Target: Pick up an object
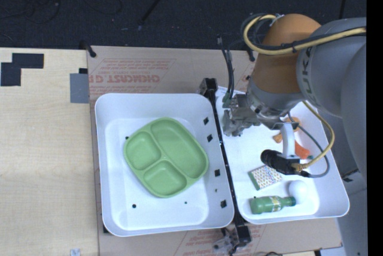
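The green bottle [272,204] lies on its side along the near edge of the right bin [335,207]. It is one of the things I could lift. Just beyond it sit a checkered packet [265,176] and a white ball [297,188], the ball just right of the packet. All three rest on the bin floor, untouched by me.

My fingers [232,123] are low in the far left corner of that same bin, close to the wall it shares with the left bin [114,129]. They are well apart from the bottle and its neighbours. From above, my own wrist covers too much, so I cannot tell whether they are spread or pressed together. I see nothing between them.

In the left bin a green divided plate [166,157] lies flat near the middle, also untouched.

So I judge the task barely begun. No object is off the worktop and no grasp is made. What is left is nearly all of it: move over a chosen thing, come down on it, close on it and lift it clear of the bin.
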Tool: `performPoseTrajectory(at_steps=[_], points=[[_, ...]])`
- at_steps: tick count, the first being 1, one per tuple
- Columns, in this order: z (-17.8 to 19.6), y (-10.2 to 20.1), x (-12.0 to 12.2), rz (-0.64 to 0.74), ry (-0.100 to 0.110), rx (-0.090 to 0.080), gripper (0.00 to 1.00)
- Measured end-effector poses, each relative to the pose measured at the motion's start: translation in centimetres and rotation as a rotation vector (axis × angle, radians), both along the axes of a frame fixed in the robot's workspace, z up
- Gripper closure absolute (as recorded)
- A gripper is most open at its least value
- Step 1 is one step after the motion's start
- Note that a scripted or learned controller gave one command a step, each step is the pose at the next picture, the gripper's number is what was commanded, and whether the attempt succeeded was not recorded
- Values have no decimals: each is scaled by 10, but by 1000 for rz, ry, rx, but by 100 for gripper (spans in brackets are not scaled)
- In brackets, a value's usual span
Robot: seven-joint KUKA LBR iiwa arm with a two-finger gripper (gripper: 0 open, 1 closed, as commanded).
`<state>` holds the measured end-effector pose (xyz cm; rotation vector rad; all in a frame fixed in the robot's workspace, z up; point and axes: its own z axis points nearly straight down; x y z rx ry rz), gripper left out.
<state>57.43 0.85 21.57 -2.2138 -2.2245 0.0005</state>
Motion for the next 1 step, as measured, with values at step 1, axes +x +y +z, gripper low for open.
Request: performPoseTrajectory(at_steps=[1], points=[[-5, 56, 14, 0, 0, 0, 100]])
